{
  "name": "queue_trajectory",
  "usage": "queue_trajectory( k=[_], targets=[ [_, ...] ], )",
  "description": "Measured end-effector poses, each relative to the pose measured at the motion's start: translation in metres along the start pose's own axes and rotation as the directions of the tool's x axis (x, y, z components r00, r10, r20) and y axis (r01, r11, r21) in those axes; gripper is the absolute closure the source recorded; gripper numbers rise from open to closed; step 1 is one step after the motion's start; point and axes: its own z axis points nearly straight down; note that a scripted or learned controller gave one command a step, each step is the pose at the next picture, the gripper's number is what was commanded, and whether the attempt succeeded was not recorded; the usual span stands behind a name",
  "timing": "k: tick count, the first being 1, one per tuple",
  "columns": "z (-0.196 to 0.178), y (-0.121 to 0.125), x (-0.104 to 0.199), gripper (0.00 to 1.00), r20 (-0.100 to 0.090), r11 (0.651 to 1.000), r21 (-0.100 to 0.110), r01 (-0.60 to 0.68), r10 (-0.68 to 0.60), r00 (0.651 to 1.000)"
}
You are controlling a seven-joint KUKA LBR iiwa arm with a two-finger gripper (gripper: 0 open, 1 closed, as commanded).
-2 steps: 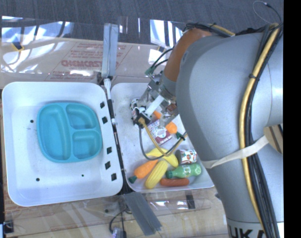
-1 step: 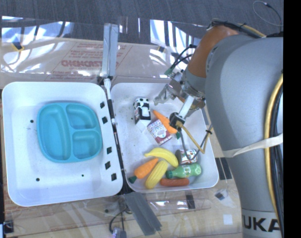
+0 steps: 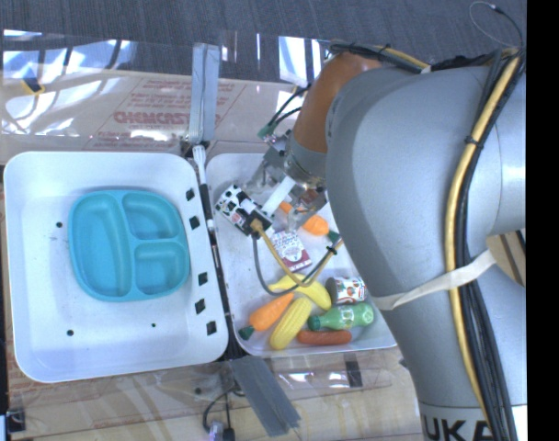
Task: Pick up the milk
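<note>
The milk [image 3: 229, 201] is a small white carton with black cow spots. It lies at the upper left of the right bin [image 3: 382, 340], close to the divider between the bins. My gripper [image 3: 296, 202] hangs over the upper middle of that bin, just right of the milk, under the grey wrist with its orange band. The big arm hides the bin's right side. I see nothing held by the gripper.
Below the gripper lie a red-and-white packet [image 3: 290, 250], a banana [image 3: 304, 288], corn [image 3: 290, 322], a carrot [image 3: 266, 311], a green bottle [image 3: 345, 318], a small can [image 3: 349, 289] and a red sausage-like piece [image 3: 324, 337]. The left bin [image 3: 31, 338] holds a blue divided tray [image 3: 130, 243].
</note>
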Motion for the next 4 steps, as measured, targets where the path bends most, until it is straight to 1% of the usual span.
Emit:
queue_trajectory(
  k=[1,2,3,4],
  targets=[
    [-0.005,-0.004,0.000,1.00,0.010,1.000,0.011,0.011,-0.011,1.000],
    [-0.106,0.008,-0.008,1.00,0.013,0.980,0.011,-0.198,0.198,0.980],
    [-0.169,0.066,-0.054,1.00,0.014,0.956,0.010,-0.292,0.292,0.956],
    [-0.168,0.065,-0.053,0.00,0.016,0.957,0.011,-0.290,0.290,0.957]
  ],
)
